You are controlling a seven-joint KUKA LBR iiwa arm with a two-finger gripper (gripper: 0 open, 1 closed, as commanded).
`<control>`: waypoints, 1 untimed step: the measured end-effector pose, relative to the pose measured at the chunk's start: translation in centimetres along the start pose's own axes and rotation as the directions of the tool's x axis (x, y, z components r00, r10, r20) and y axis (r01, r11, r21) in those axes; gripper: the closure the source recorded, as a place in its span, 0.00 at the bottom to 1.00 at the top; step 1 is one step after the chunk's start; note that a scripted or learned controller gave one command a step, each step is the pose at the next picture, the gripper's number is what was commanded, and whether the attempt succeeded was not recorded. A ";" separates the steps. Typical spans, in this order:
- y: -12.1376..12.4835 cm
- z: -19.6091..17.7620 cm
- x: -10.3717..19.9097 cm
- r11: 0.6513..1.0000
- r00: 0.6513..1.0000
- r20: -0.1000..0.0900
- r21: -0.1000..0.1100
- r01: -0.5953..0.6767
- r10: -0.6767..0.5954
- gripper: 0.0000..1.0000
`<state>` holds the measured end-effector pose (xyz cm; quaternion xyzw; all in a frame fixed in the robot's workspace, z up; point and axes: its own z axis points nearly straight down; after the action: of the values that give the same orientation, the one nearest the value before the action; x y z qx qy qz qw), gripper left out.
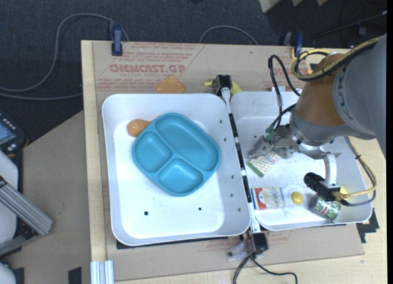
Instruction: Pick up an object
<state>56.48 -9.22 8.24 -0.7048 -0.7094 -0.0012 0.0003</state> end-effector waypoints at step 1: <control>0.2 -1.7 -0.6 1.000 1.000 0.005 -0.011 -0.006 0.006 1.00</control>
<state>56.74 -9.80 9.97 -0.7068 -0.7074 -0.0037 -0.0054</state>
